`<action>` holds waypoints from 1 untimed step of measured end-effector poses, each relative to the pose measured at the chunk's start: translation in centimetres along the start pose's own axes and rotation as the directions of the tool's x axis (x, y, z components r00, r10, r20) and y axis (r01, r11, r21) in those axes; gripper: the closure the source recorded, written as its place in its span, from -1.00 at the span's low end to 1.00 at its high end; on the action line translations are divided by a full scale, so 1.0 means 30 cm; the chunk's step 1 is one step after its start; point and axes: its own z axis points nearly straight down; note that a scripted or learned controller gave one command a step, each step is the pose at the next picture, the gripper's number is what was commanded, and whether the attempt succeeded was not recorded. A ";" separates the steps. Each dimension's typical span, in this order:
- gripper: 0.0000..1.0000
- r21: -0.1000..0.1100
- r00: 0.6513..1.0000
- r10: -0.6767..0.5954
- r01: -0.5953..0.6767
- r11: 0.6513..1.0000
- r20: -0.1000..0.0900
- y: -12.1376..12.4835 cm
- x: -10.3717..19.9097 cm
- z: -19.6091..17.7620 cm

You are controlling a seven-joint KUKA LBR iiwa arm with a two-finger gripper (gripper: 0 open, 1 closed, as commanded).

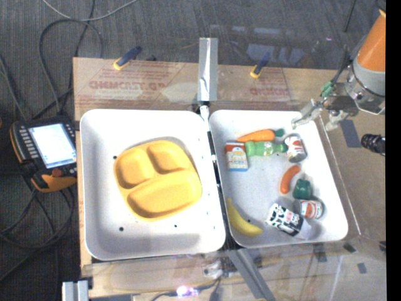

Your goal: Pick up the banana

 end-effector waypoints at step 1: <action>-1.00 0.003 0.884 0.467 -0.467 0.884 0.001 -0.193 0.175 0.498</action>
